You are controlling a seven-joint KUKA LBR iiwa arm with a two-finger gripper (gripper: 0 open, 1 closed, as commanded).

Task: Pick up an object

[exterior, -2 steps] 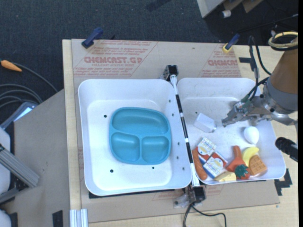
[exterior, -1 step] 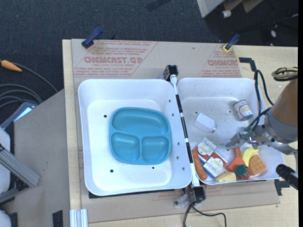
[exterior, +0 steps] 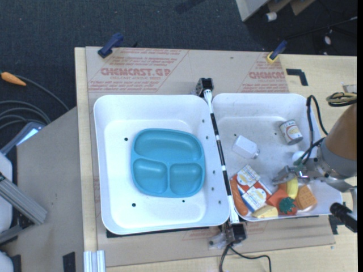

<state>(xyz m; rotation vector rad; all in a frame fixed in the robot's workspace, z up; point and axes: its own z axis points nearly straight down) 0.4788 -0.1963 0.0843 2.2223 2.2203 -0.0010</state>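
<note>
The gripper (exterior: 292,173) hung low over the toy food pile (exterior: 272,196) in the right bin (exterior: 258,103), its grip too blurred to tell.

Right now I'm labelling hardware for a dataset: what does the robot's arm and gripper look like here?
The arm enters from the view's right: a rounded segment with an orange-brown band above a grey wrist. A black cable loops up beside it. The gripper is small, metallic grey, its details too blurred to make out.

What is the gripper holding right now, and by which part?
Cannot be told. The gripper sits low in the right bin just above the yellow toy, but the view does not show anything gripped.
</note>
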